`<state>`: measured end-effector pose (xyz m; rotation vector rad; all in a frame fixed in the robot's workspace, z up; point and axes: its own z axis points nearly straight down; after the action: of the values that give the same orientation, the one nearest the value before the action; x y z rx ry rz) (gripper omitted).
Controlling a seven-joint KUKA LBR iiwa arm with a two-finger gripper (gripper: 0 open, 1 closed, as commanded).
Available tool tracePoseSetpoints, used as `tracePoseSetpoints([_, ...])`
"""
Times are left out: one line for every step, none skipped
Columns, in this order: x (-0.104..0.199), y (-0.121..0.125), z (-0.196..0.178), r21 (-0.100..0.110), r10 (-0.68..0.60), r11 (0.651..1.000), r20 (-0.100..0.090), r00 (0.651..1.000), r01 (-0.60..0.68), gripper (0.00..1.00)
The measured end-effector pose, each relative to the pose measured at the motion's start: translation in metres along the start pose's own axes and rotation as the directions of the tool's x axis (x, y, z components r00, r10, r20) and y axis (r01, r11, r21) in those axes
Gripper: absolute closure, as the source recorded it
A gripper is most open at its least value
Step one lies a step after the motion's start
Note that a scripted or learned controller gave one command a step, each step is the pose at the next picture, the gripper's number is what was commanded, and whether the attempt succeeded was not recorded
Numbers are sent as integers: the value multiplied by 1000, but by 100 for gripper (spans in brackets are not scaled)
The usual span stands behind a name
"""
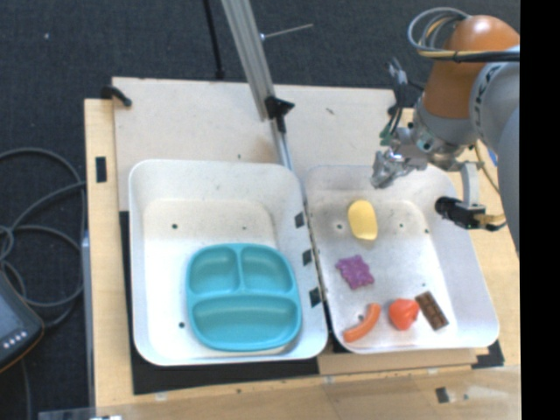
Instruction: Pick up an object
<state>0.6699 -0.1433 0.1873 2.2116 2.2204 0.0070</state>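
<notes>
The right bin holds a yellow lump near its back, a purple piece in the middle, and an orange carrot-like stick, a red-orange round piece and a brown block along its front. My gripper hangs over the bin's back edge, up and to the right of the yellow lump and apart from it. Nothing shows between its tips.
The left bin carries a teal divided plate. A slanted metal pole rises from the divider between the bins at the back. Cables lie on the floor at left.
</notes>
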Motion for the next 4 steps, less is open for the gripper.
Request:
tracePoseSetpoints([1,-8,-52,2,0,1000,-1,1000,0,100])
tracePoseSetpoints([-1,-6,-107,0,-1,1000,0,1000,1,100])
tracePoseSetpoints([60,-12,-96,9,-3,1000,-3,1000,3,100])
tracePoseSetpoints([106,-21,-97,8,-2,1000,-3,1000,2,100])
